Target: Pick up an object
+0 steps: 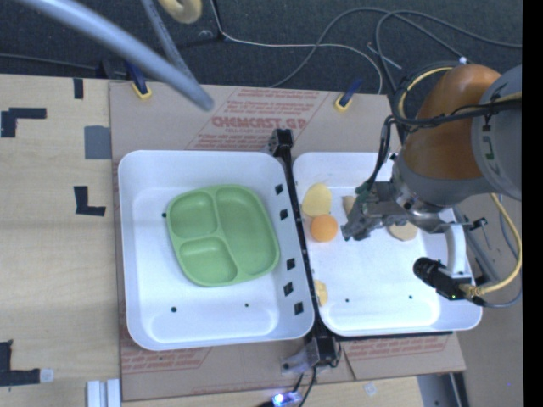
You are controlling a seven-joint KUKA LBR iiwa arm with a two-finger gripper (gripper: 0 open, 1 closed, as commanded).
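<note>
Looking down on the two white bins, I take the orange ball as my landmark; it sits in the right bin, close to the divider between the bins. Just above it, touching or nearly so, lies a pale yellow fruit-shaped piece. To the ball's right, just beside it, I see the arm's jaws low over the bin floor, dark and pointing toward the ball. I cannot tell whether they are spread or pressed together, and I see nothing between them. Beyond the jaws, farther right of the ball, a pale beige piece peeks out from under the wrist, and another small tan piece shows up and to the right of the ball. Below the ball, against the divider, a small yellowish item lies partly hidden. Well to the ball's left, in the left bin, rests a green divided plate with three compartments. The grey arm with its orange band looms up and to the right of the ball
</note>
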